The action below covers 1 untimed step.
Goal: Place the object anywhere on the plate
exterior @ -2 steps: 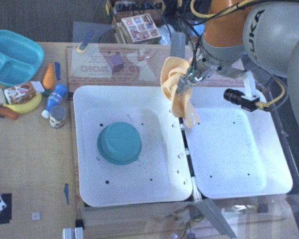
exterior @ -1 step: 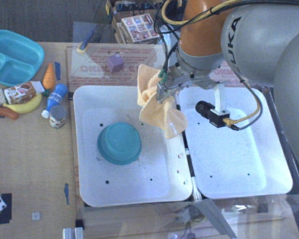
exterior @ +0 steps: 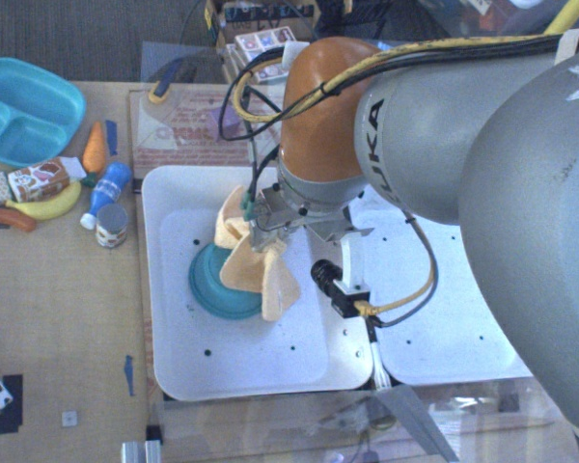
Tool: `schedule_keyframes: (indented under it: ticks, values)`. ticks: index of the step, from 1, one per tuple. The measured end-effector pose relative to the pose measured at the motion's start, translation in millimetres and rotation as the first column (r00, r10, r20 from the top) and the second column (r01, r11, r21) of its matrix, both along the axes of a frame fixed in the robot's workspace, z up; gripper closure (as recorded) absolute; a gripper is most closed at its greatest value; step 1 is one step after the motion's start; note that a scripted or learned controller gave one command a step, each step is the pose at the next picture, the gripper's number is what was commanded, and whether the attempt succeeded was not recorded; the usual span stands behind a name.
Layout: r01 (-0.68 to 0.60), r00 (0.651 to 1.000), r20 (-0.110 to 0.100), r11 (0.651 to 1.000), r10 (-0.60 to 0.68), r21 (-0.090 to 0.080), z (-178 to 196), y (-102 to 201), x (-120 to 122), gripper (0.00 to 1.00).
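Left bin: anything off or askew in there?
Yes. The yellow cloth lies crumpled, draped half over the blue plate and spilling off its right rim onto the left bin floor. The hand sits right at its top.

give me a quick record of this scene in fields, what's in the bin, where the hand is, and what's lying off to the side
plate: blue plate in the left bin
object: pale yellow cloth, draped partly over the plate's right side
hand: hand just above the cloth, fingers hidden by the wrist
grip: cannot tell
right bin: right bin, largely under the arm
off to the side: blue tray, carrot, banana, blue bottle, small can on the bench left of the bins
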<state>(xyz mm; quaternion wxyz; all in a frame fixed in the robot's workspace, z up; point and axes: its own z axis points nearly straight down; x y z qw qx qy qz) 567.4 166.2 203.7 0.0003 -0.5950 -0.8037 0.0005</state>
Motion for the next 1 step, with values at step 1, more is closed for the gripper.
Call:
schedule_keyframes:
  ticks: [1]
  values:
    - [0.001,1.0,0.001,1.0,-0.001,0.001,0.6,-0.2,0.4,0.0]
